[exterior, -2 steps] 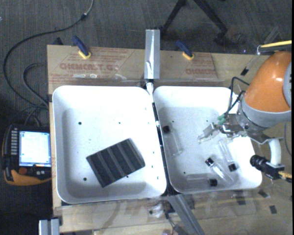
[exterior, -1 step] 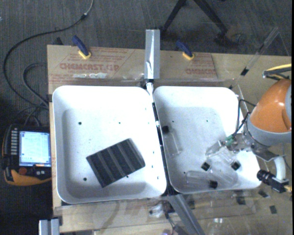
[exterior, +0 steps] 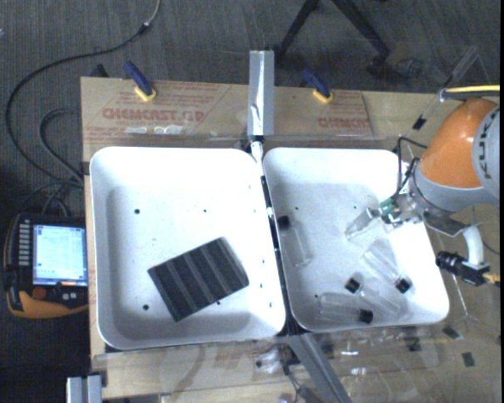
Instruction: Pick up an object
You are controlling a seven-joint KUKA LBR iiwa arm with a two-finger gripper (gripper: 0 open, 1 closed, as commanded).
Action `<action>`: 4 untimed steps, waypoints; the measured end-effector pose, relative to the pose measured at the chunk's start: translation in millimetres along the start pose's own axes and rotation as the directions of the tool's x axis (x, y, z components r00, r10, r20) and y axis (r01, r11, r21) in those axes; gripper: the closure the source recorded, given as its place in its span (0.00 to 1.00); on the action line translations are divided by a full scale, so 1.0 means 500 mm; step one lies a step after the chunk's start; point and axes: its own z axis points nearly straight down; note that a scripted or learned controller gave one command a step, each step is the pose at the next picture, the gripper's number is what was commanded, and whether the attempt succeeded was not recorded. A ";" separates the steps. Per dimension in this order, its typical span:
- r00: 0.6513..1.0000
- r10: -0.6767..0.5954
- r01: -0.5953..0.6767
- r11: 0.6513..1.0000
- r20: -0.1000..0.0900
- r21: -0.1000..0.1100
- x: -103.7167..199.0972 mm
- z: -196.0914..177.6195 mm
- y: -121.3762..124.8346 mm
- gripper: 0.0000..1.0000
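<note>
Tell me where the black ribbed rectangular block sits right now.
The black ribbed rectangular block lies flat and askew in the left white bin of the camera view, toward its front, near the divider shared with the right white bin.

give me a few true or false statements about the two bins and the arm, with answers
1. A dark grey ribbed rectangular block lies in the left white bin. True.
2. The block lies square to the bin's walls. False: it sits skewed, turned at an angle.
3. The grey and orange arm's gripper is over the right white bin. True.
4. The right bin holds a red ball. False: it holds clear plastic pieces and small black bits.
5. A handheld control pendant with a lit screen sits left of the bench. True.
6. The two blue clamps grip the bench's front edge. False: they are on the far edge.
</note>
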 end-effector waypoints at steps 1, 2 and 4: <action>0.999 -0.042 0.042 0.999 -0.009 0.021 -0.025 0.006 0.202 0.00; 0.988 -0.152 0.152 0.988 0.004 0.004 -0.022 0.004 0.085 0.00; 0.981 -0.193 0.193 0.981 0.000 0.007 -0.031 0.006 0.169 0.00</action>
